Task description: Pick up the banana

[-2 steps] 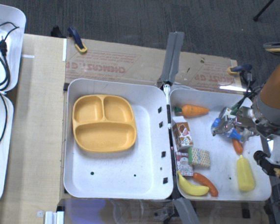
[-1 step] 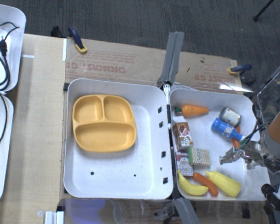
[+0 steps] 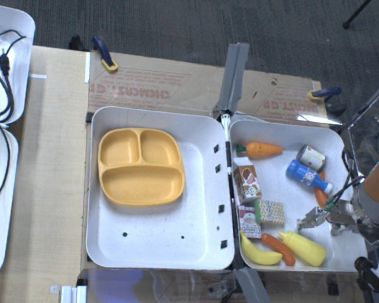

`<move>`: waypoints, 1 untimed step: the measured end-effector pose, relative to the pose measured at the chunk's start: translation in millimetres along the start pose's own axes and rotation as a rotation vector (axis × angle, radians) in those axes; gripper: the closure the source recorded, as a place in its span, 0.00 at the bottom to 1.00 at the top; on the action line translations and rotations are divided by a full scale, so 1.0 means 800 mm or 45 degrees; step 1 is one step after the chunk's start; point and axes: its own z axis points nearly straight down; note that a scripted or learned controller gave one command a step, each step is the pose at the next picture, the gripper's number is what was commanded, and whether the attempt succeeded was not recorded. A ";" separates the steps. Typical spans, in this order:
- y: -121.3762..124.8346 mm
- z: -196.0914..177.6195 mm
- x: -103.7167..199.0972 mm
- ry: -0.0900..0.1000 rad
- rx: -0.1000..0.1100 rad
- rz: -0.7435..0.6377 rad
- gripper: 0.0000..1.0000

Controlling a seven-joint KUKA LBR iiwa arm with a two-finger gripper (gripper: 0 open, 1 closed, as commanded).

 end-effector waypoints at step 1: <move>0.000 -0.011 -0.003 -0.007 -0.002 0.006 1.00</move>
